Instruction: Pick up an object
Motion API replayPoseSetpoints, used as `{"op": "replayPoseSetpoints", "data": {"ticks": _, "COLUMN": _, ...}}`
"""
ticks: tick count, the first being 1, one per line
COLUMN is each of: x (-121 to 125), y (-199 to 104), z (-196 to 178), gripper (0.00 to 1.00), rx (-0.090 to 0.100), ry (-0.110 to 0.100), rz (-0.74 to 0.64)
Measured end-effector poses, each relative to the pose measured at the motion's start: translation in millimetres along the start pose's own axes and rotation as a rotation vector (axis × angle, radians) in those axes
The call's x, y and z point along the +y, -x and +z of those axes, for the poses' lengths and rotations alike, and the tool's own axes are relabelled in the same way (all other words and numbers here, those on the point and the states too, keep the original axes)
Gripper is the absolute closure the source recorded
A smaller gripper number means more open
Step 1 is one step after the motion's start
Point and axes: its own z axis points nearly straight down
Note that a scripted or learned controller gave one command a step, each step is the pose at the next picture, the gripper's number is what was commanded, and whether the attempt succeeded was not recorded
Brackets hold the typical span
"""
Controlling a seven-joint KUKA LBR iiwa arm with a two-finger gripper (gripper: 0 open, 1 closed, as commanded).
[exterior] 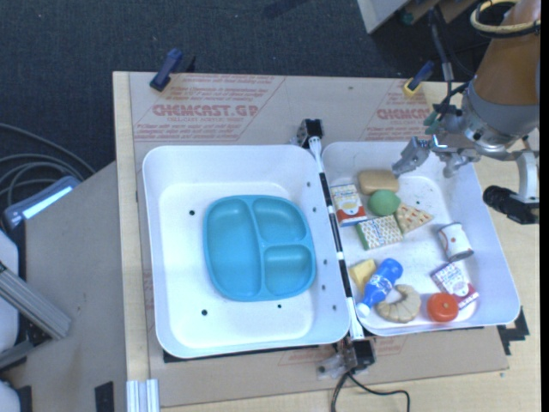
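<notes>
The things I could pick up lie in the right bin (500, 256), scattered over its white floor. Nearest my gripper (426, 157) is a tan bread roll (378, 180), with a green ball (384, 202) just below it and touching it or nearly so. To their left is a small carton with a red and white label (346, 202). Below the ball a green checkered block (379, 231) lies beside a paler cracker-like piece (413, 219). Further right is a small silver can (455, 240) on its side, and below it a red and white packet (453, 280) next to an orange-red round piece (443, 308). Along the bin's near edge are a yellow wedge (363, 271), a blue bottle (380, 282) lying at a slant, and a pale croissant (400, 304) touching the bottle's lower end. My gripper hangs over the far part of this bin, above and to the right of the bread roll, its two fingers spread apart with nothing between them; I hold none of the objects. My orange band (508, 58) is above it, near the top right corner. The left bin (171, 256) holds a blue divided plate (258, 246) with three compartments, lying flat near its middle. Both bins rest on a wooden bench (214, 101) with red printed lettering, and two blue clamps (165, 69) grip its far edge.
</notes>
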Motion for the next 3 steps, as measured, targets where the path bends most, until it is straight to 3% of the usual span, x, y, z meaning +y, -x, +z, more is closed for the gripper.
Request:
{"op": "replayPoseSetpoints", "data": {"ticks": 1, "x": 30.6, "y": -8.9, "z": 133.8, "gripper": 0.0, "rx": 0.0, "ry": 0.0, "rz": -0.001}}
{"op": "replayPoseSetpoints", "data": {"ticks": 2, "x": 27.9, "y": -8.9, "z": 125.4, "gripper": 1.0, "rx": 0.003, "ry": -0.015, "rz": 0.0}}
{"op": "replayPoseSetpoints", "data": {"ticks": 3, "x": 29.7, "y": -8.9, "z": 124.1, "gripper": 0.0, "rx": 0.002, "ry": -0.007, "rz": 0.0}}
